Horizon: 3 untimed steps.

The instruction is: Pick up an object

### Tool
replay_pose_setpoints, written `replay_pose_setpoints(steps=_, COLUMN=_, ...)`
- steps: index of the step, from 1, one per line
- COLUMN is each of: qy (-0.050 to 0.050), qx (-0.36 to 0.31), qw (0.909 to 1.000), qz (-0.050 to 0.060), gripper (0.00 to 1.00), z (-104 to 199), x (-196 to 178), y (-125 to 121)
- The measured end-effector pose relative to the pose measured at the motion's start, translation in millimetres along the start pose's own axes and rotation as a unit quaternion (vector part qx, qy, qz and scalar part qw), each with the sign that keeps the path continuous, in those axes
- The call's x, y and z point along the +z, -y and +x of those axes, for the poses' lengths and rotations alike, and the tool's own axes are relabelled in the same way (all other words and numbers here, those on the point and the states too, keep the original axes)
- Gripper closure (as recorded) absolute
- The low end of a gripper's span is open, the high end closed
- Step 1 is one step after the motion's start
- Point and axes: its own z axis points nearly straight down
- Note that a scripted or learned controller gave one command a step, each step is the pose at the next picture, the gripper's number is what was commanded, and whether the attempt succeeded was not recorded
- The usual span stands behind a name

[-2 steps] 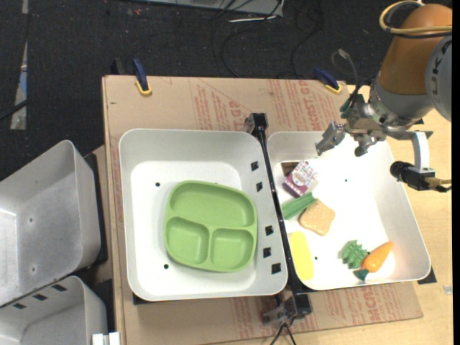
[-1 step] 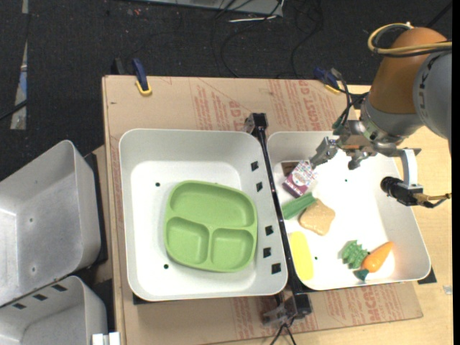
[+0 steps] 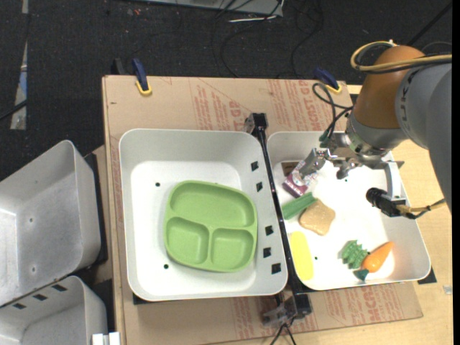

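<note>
My gripper hangs over the back left part of the right bin, open, with nothing between its fingers. Its left finger is just above a purple and pink packet by the bin's left wall. In front of the packet lie a green stick-shaped piece and a tan bread slice. A yellow piece lies at the front left. A small green leafy toy and an orange carrot rest at the front right.
The left bin holds a green divided plate. A black divider runs between the bins. A black camera-like part of the arm hangs over the right bin's right side. Grey tubs stand off the bench to the left.
</note>
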Motion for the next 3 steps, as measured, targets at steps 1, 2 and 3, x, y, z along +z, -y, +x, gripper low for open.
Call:
replay_pose_setpoints(steps=1, qy=-0.002, qx=0.001, qw=1.0, qz=-0.003, gripper=0.0, z=1, x=35, y=-3)
replay_pose_setpoints(steps=2, qy=0.0, qx=0.0, qw=1.0, qz=-0.008, gripper=1.0, z=0, x=19, y=-6)
replay_pose_setpoints(steps=3, qy=0.0, qx=-0.001, qw=1.0, qz=-0.003, gripper=1.0, z=2, x=-35, y=-17)
